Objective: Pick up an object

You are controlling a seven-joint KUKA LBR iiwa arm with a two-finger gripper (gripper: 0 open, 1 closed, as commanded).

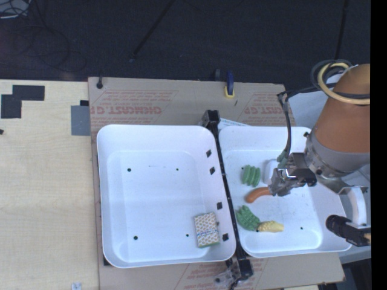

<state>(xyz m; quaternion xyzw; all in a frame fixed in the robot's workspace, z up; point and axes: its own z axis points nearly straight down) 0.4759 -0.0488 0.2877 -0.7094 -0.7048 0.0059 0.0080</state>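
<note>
In the right bin [302, 241] lie a ridged green piece [250, 175], an orange carrot-like piece [258, 194], and a yellow corn cob [270, 226] with a green leafy end [247, 217]. My gripper [279, 186] hangs low over the right bin, its tip right at the orange piece's right end. Whether it touches the piece is not clear. A small patterned box [207, 229] rests in the left bin [121, 246] near its front right corner.
The two bins meet at a black-clipped divider [221, 180]. They stand on a cardboard sheet [151, 98] over a light wooden bench [42, 192]. The arm's orange band [344, 119] and grey body loom over the right bin's right side.
</note>
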